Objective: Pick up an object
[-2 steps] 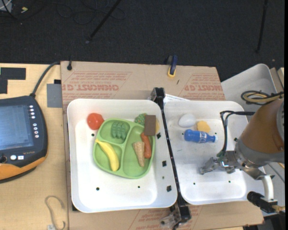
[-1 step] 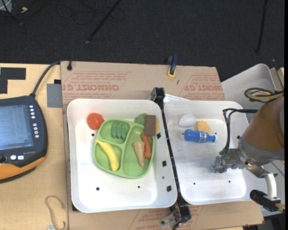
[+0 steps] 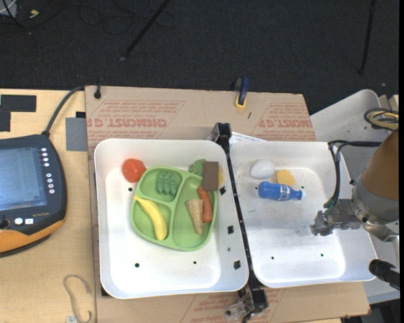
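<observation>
Looking along the bottom of the frame, we see the cardboard sheet (image 3: pixel 209 110) that lies under both shallow white bins. In the lower right, the two-finger gripper (image 3: pixel 322 225) hangs over the right white bin (image 3: pixel 303 261), at its right side, on the grey arm with the orange band (image 3: pixel 390 173) that enters from the right edge. We cannot tell how its fingers stand, and we see nothing between them.

Further up in that bin lie three things close together: a blue plastic bottle with a white cap (image 3: pixel 279 192) on its side, a small yellow object (image 3: pixel 286 177) just above it, and a pale white rounded object (image 3: pixel 262 169) to the upper left of the bottle. All three sit well apart from the gripper, toward the bin's upper left.

In the left white bin (image 3: pixel 114 247) we find a green divided plate (image 3: pixel 172 214) bearing a yellow toy banana (image 3: pixel 153 218), a carrot-like piece (image 3: pixel 196 214) and green toy vegetables (image 3: pixel 166 182); a red round toy (image 3: pixel 132 169) rests just beside its upper left rim, and a brown block (image 3: pixel 211 175) sits at its upper right.

At the left edge sits an orange-and-grey control pendant with a screen (image 3: pixel 20 190). At the cardboard's top edge, a blue and yellow clamp (image 3: pixel 242 93) grips it.
</observation>
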Controlling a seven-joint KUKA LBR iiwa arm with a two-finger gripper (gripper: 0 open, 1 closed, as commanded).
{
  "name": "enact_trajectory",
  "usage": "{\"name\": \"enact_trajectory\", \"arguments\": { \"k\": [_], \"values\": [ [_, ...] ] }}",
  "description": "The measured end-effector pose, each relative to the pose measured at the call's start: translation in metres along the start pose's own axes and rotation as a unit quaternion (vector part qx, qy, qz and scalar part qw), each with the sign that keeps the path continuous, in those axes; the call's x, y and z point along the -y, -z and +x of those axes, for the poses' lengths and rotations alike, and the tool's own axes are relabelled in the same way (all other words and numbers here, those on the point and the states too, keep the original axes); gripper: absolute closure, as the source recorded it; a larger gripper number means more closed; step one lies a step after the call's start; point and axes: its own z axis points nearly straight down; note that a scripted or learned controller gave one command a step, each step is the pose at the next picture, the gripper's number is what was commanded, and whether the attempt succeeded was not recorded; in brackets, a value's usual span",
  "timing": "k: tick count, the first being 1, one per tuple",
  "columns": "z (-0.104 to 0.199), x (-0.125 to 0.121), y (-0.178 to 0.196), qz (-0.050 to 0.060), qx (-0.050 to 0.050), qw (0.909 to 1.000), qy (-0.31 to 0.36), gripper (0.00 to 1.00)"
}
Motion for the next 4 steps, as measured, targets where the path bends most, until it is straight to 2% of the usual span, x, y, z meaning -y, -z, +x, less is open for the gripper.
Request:
{"name": "enact_trajectory", "arguments": {
  "k": [1,2,3,4],
  "values": [
    [0.004,0.006,0.045,0.001,0.0,1.0,0.002,1.0],
    [0.003,0.006,0.071,0.001,0.0,1.0,0.003,1.0],
    [0.054,-0.008,0.074,0.002,-0.001,1.0,0.004,1.0],
    [0.099,-0.045,0.065,0.002,-0.001,1.0,0.005,1.0]
  ]
}}
